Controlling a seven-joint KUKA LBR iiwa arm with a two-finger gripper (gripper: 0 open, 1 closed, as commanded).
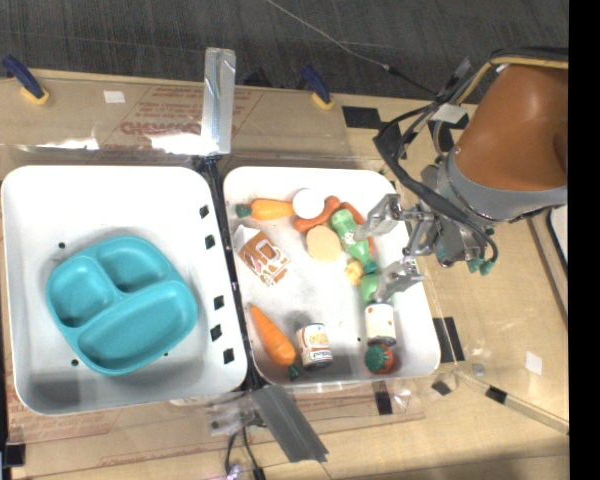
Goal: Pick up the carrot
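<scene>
Orange, tapered and smooth-skinned, the toy carrot (272,336) lies in the lower left part of the right white plastic bin (412,320), its green-tipped end pointing toward the bin's lower edge. It rests flat, close beside the bin's left wall, with open floor on its upper side. Just right of it stands a small labelled can (317,346), upright, near but not clearly touching. Further right are a small white-labelled bottle (380,322) and a red-and-green rounded piece (381,357) below it.

Toward the upper part of the same bin sits a looser cluster: an orange oblong piece (271,209), a white ball (307,204), a pale oval piece (323,244), a green bottle-shaped item (346,232) and a brown printed packet (264,258).

The gripper (390,245) hangs at the bin's right side, well apart from the carrot, its metal fingers (383,211) spread open with nothing between them. Judged from this, the approach has yet to reach the target.

The left bin holds a teal divided plastic plate (122,302), lying slightly skewed. Both bins sit on a cardboard-covered desk (500,358).
</scene>
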